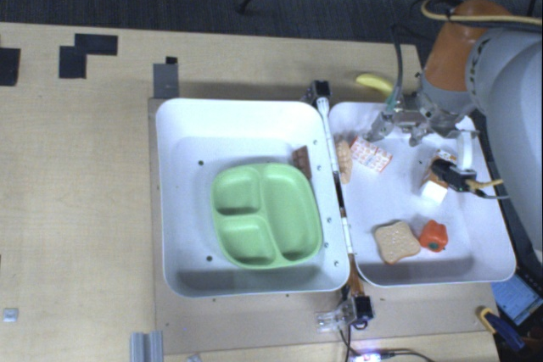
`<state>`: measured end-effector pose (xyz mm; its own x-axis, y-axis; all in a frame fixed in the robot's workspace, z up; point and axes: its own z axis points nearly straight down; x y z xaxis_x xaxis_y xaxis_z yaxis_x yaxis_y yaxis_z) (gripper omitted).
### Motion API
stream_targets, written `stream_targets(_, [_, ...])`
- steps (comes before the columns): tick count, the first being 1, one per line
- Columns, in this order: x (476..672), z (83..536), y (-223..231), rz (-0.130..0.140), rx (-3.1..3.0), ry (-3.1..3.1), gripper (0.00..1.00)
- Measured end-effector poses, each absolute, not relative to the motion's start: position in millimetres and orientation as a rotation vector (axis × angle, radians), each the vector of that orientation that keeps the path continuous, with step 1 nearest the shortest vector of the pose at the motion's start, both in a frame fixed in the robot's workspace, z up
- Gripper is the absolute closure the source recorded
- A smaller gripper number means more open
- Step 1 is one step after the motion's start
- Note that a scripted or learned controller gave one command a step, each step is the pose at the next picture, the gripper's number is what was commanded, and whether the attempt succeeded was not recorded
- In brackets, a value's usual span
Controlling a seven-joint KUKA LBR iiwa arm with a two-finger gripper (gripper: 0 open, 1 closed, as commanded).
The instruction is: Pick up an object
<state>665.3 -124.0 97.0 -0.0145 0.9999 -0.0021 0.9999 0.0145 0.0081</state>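
My gripper (397, 134) hangs over the far part of the right bin (475, 267), open, with nothing between its fingers. Just left of and below its left finger lies a pink-and-white checkered piece (371, 155). A tan waffle-like piece (343, 158) leans against the bin's left wall. A slice of toast (396, 241) and an orange-red item (433, 236) lie near the front of this bin. A small white cube (433, 192) sits to the right of the middle.
The left bin (182, 182) holds a green divided plate (265, 214), with a small brown piece (300, 158) at the plate's far right corner. A yellow banana (373, 83) lies on the bench behind the right bin. The arm covers the bin's right side.
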Motion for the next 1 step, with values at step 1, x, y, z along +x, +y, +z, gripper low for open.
stream_targets(1, [666.9,108.7,-123.4,0.011,2.191,2.234,1.0])
